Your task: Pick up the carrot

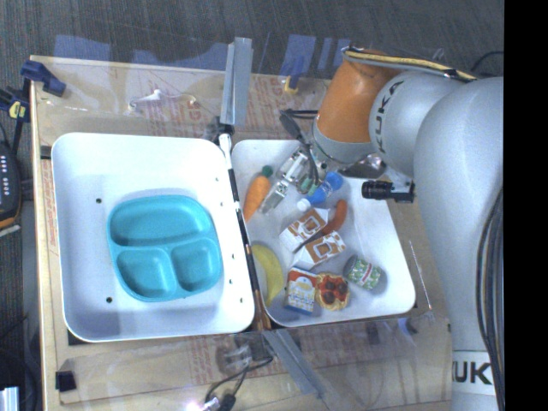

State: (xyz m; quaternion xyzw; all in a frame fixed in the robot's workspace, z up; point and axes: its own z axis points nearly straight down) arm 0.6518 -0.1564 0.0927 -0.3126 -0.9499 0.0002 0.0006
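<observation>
Two bins lie below me; the carrot (255, 194) sits in the right bin (399, 255), near its left wall, green end up. My claw (287, 181) hangs just right of it, fingers slightly parted with nothing between them (contact I cannot judge). A banana (269, 270) lies further down.

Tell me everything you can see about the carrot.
The carrot is a smooth, plastic-looking orange toy with a small green top. It lies on the floor of the right bin, near the left wall, green end pointing up the view. The hand hovers just to its right. A banana lies below, apart.
</observation>
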